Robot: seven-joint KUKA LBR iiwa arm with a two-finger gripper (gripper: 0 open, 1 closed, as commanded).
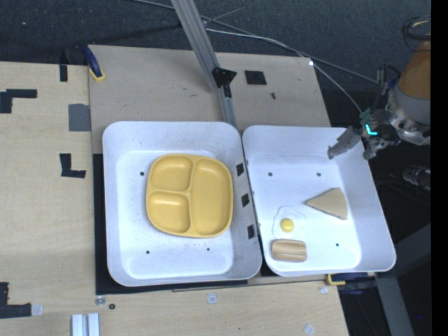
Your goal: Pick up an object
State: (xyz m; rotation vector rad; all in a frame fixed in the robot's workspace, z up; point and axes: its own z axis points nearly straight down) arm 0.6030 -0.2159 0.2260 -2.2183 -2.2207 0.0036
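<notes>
The right bin [280,145] holds a tan wedge of cheese [329,204], a fried egg [287,222] with a yellow yolk, and a small brown bread roll [288,250] near its front. My gripper [353,145] hangs over the bin's far right corner, above and to the right of the cheese wedge. It is open, and nothing sits between its fingers. The arm's orange band [418,72] shows at the right edge.
A yellow divided plate [189,194] lies in the left bin [126,145]. A grey metal pole [199,37] slants down to the gap between the bins. Cables run across the dark floor behind the bench.
</notes>
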